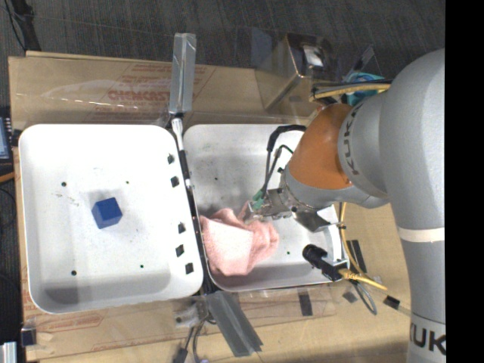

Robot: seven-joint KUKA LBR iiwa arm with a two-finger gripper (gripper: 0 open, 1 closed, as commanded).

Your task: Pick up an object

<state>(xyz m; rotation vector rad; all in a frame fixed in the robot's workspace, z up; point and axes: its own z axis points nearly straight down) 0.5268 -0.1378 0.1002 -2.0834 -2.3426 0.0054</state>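
Observation:
A pink cloth (236, 243) lies crumpled in the near part of the right bin (219, 150). My gripper (259, 208) hangs low over the cloth's upper right edge, right at the fabric. The arm's wrist hides most of it. A blue cube (107, 212) sits alone in the left bin (91, 278), far from the gripper.
A row of black clips runs along the divider (181, 203) between the two bins. The bulky grey and orange arm (355, 157) covers the right bin's right side. Brown cardboard surrounds the bins.

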